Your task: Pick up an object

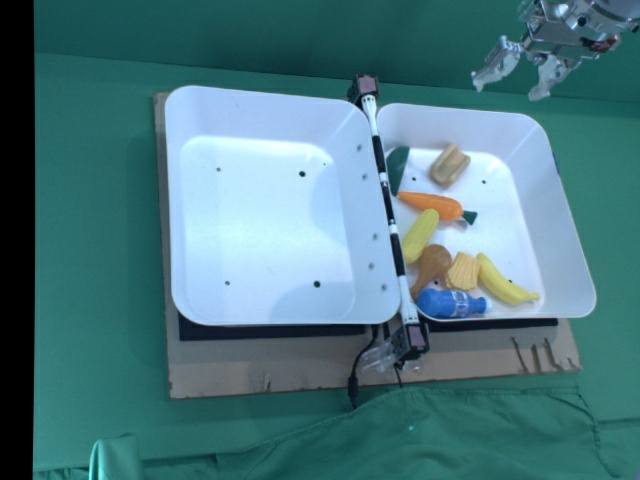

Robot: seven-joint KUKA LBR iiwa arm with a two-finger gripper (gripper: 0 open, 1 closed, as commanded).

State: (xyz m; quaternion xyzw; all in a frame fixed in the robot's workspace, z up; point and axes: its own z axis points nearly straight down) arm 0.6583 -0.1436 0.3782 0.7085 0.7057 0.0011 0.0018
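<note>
From the fixed camera above the bench (100, 218), the hand (520, 71) hangs at one o'clock, above and beyond the right bin (560, 218), its fingers spread apart with nothing between them. The toys lie in that bin's left half: a tan bread piece (449, 165) at twelve o'clock, then a carrot (432, 205), a corn cob (420, 235), a brown drumstick (431, 266), a banana (503, 282) and a blue bottle (450, 303) at six o'clock. The left bin (260, 208) sits at nine o'clock.
</note>
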